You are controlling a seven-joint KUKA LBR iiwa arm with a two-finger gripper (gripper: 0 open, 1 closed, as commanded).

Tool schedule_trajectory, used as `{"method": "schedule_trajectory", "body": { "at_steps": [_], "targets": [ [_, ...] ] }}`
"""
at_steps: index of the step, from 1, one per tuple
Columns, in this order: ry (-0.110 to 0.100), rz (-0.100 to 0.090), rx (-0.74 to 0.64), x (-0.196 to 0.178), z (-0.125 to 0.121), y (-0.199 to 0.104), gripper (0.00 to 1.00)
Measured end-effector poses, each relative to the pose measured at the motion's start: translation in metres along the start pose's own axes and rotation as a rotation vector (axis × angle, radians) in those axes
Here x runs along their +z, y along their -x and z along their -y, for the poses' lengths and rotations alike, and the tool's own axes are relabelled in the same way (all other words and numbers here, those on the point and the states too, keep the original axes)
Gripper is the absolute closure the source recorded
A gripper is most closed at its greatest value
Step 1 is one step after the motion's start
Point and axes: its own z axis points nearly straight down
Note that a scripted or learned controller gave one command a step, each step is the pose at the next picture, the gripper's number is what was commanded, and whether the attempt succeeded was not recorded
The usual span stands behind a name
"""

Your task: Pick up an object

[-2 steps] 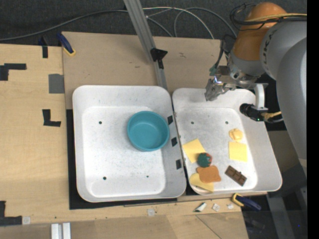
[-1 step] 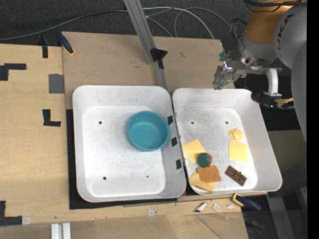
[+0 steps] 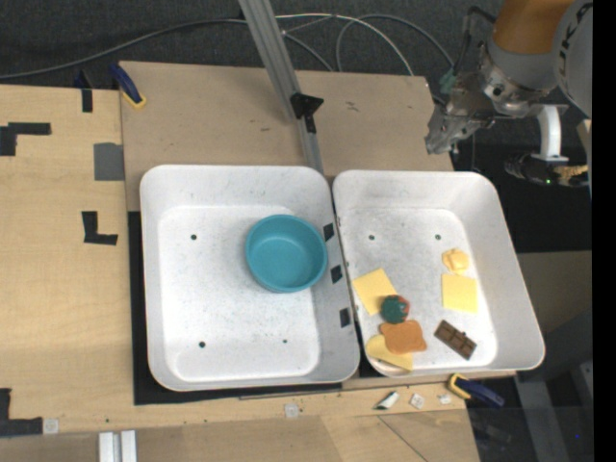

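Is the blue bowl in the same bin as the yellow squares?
No, the blue bowl sits in the left bin; the yellow squares lie in the right bin.

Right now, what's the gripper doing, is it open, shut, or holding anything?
Gripper: above the bench behind the right bin; open or shut cannot be told.

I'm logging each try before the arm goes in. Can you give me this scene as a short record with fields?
left bin: blue bowl
right bin: two yellow squares, brown bar, orange piece, green lump
gripper: above the bench behind the right bin, holding nothing visible
pick: not yet begun
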Motion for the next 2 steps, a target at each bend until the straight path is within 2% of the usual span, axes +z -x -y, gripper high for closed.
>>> {"method": "schedule_trajectory", "body": {
  "at_steps": [1,2],
  "targets": [
    [-0.009,-0.001,-0.001,0.013,0.036,-0.036,1.0],
    [-0.009,-0.002,-0.003,0.012,0.065,-0.081,1.0]
  ]
}}
